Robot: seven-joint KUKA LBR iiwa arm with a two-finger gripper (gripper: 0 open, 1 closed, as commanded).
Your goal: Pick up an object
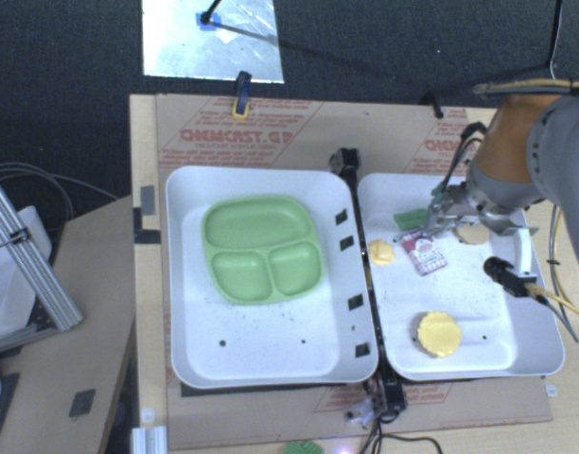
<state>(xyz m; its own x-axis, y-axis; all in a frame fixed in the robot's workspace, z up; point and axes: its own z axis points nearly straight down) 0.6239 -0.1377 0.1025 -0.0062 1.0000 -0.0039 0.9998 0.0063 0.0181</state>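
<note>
Starting at the left with the shallow white left bin (181,282), carrying a pale green three-compartment plastic plate (261,249) lying flat in its middle. Crossing into the shallow white right bin (479,310). Passing a small yellow lump (381,252) hugging the left wall, then a flat dark green strip (410,219) further back, then a small red-and-white printed packet (424,253) just beside the lump, in the bin's far-left part. Judging that packet to be the likely pick. Lying flat, long axis slanting from far-left to near-right, near end pointing roughly toward a round yellow disc (438,334) by the front wall. Reaching the grey metal claw (441,211), hanging right by the green strip and just behind the packet; not being able to tell whether open or closed. Spotting a pale tan lump (472,235) just to the right.

Watching for trouble: possibly skidding off such a thin, flat packet, or nipping the neighbouring green strip instead, given the crowding. Also risking a miss by closing along the slant rather than across it.
</note>
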